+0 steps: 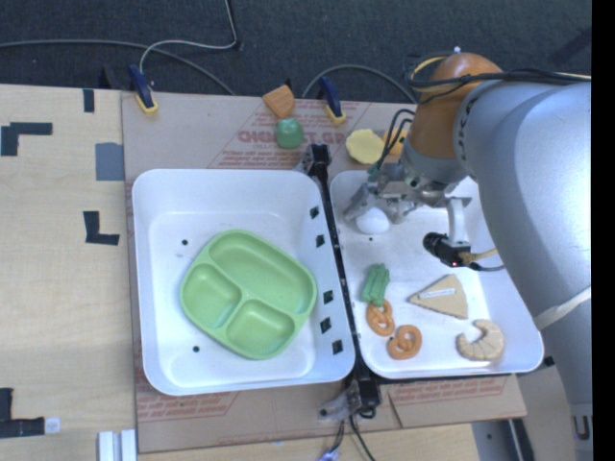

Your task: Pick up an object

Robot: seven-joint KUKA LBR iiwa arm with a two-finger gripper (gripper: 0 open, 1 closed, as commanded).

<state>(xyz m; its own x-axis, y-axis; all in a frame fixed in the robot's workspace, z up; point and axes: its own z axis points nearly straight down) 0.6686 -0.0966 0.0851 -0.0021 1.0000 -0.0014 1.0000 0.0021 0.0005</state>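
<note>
Dark carpet at top w/ a cable looping across; below it a cardboard-covered bench (192, 142) carrying two shallow white bins side by side. Left white bin (154, 257) holds a light green three-compartment plastic tray (248, 293), lying flat & turned at an angle. Right white bin (509, 339) holds the small stuff: white egg-shaped object (372, 222) near the bin's upper left, green ridged pickle-like piece (375, 282) below it, two orange pretzel shapes (393, 330) side by side near the front, tan triangular wedge (441, 298) to their right, pale croissant-shaped piece (481, 341) at front right. Grey arm w/ orange band (452, 104) comes in from the right; its gripper (384, 203) sits low over the bin's upper left, just above/touching the white egg. Can't tell the gripper's state. Behind the bins on the cardboard: small orange block (280, 100), green round ball (288, 133), yellow rounded piece (365, 146), plus two blue clamps (143, 89) at the back edge.
</note>
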